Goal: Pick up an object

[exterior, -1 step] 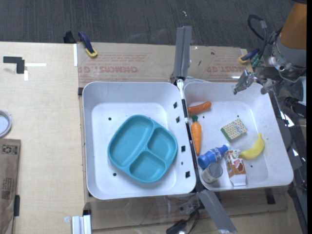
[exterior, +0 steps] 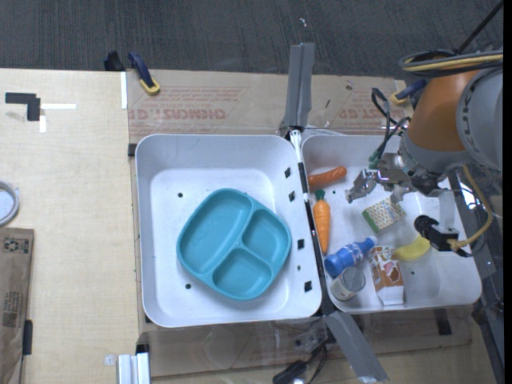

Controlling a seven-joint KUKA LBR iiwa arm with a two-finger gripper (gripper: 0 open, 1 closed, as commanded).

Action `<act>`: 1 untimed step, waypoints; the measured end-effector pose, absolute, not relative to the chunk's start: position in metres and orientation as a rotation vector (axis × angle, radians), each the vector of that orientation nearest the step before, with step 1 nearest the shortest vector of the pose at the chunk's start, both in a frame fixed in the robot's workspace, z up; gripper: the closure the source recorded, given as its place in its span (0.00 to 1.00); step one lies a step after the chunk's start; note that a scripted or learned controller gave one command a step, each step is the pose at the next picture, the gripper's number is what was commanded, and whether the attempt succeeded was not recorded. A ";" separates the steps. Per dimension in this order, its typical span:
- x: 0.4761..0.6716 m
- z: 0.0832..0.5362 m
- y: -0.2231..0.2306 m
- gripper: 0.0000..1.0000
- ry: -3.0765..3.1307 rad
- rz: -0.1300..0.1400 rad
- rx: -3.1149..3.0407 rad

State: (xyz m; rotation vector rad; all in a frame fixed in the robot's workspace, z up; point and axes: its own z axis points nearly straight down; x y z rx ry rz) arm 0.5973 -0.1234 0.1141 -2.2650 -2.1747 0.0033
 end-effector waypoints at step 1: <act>0.579 0.100 -0.104 0.00 -2.192 -0.010 -2.274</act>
